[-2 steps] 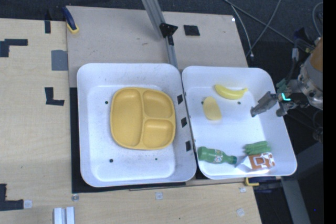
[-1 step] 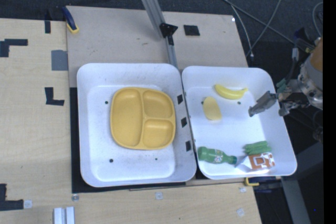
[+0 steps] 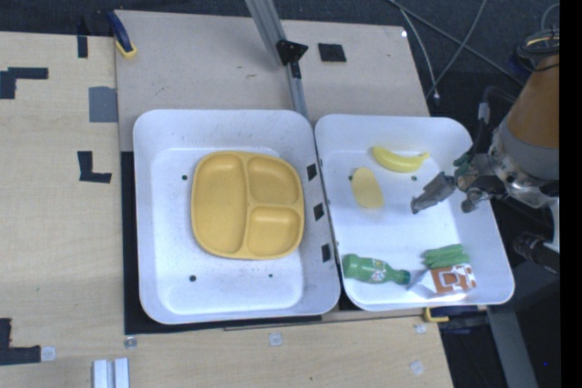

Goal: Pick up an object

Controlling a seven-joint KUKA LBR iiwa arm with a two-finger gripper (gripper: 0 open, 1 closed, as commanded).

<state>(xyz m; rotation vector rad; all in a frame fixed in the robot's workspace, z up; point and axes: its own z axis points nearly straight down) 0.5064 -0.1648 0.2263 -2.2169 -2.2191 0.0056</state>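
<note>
The gripper (image 3: 447, 193) hangs over the right bin (image 3: 482, 241) with its two dark fingers (image 3: 429, 195) spread apart, nothing between them. Just left of it lie a curved yellow banana (image 3: 398, 159) and a pale yellow lemon (image 3: 367, 188). The arm (image 3: 536, 127) reaches in from the right, wrist tilted toward the bin's middle.

In the right bin (image 3: 477, 259) lie a yellow banana (image 3: 398, 159), a pale yellow lump (image 3: 367, 189), a green bottle (image 3: 373, 270) on its side, and a carton (image 3: 452, 279).
</note>
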